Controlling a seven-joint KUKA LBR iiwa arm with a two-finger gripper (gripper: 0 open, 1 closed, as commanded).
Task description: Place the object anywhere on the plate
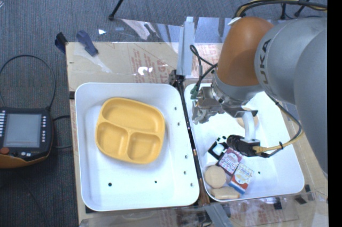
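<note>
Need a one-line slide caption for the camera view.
KUKA arm's end effector over the right bin of small packets and cookies; yellow divided plate waits in the left bin.

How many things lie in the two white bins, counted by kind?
Yellow divided plate: 1
Round biscuits: 2
Small printed packets: 2
Black and white item: 1
Total: 6

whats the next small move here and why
Probably lower the gripper toward the items clustered at the near end of the right bin and pick one. The yellow plate in the left bin has nothing on it, and nothing visibly sits in the gripper.
</note>
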